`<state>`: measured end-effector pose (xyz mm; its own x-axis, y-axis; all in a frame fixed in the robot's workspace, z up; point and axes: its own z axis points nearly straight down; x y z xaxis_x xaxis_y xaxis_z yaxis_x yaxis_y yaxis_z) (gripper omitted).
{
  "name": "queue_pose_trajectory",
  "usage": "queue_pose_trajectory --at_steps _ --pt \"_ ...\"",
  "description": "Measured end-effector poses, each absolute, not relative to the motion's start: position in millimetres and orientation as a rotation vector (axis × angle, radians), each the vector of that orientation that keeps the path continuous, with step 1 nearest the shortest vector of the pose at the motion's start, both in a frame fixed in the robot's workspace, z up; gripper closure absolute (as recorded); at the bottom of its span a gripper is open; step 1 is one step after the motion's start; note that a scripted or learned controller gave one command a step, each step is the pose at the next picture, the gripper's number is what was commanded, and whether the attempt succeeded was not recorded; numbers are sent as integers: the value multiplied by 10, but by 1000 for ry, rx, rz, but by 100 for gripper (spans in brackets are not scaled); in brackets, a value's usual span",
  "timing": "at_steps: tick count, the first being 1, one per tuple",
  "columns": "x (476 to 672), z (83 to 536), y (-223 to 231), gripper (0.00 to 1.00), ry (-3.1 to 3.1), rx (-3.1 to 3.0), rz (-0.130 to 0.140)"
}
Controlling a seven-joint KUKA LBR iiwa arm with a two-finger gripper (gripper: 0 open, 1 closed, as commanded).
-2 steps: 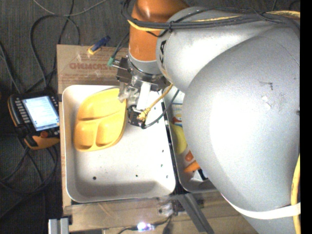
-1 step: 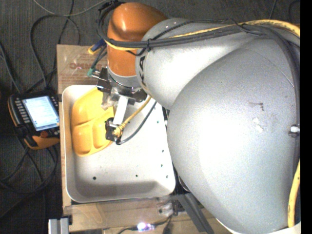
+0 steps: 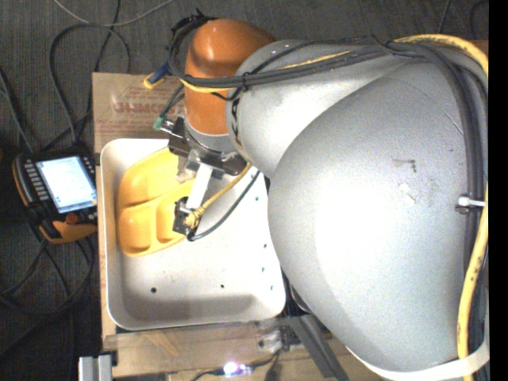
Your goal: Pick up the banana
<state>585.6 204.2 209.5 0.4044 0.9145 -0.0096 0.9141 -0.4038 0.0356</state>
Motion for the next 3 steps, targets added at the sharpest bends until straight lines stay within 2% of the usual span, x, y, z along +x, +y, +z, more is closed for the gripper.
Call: queue_pose_trajectory --at_steps 1,2,3 --pt "5847 2150 2025 100 1694 2601 2" --pt "5234 2209 2124 100 1578 2680 35" --pt "5606 1925 1503 100 1661 2664 -15"
